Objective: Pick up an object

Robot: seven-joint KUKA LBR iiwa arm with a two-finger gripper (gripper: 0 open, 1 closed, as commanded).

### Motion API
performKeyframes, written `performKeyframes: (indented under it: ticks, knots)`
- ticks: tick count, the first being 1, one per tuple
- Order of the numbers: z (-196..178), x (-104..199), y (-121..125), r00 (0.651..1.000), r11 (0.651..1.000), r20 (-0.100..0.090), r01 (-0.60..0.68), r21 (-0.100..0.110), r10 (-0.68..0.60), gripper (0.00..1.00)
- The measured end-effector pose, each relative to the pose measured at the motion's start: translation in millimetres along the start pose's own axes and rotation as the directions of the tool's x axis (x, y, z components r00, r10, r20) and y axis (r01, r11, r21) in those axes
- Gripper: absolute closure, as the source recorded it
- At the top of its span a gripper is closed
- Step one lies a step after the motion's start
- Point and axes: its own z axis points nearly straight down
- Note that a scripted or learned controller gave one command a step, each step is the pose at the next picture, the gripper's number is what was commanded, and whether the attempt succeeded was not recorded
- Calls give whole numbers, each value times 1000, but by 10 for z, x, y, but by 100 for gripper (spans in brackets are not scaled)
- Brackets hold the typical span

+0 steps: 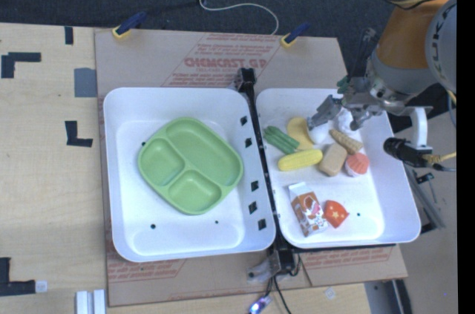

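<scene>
Gripper (340,117), metal fingers spread with nothing between them, over the right white bin (393,220) above a jumble of smooth toy foods: yellow corn cob (300,159), ridged green piece (280,139), tan block (333,160), red-orange piece (335,214); left bin (122,179) holds a green three-compartment plate (190,165).

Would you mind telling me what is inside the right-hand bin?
The right bin holds toy foods: a green pod, yellow corn, a red packet. The gripper covers anything beneath it.
</scene>
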Motion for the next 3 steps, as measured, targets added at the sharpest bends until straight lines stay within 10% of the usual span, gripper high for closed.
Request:
performKeyframes:
  ticks: [1,2,3]
  knots:
    - [1345,390,-820,1000,1000,3,-5,-1,6,0]
    - [273,842,-1170,1000,1000,1,1,-12,-1,0]
    - [332,846,-1177,1000,1000,3,-3,-5,3,0]
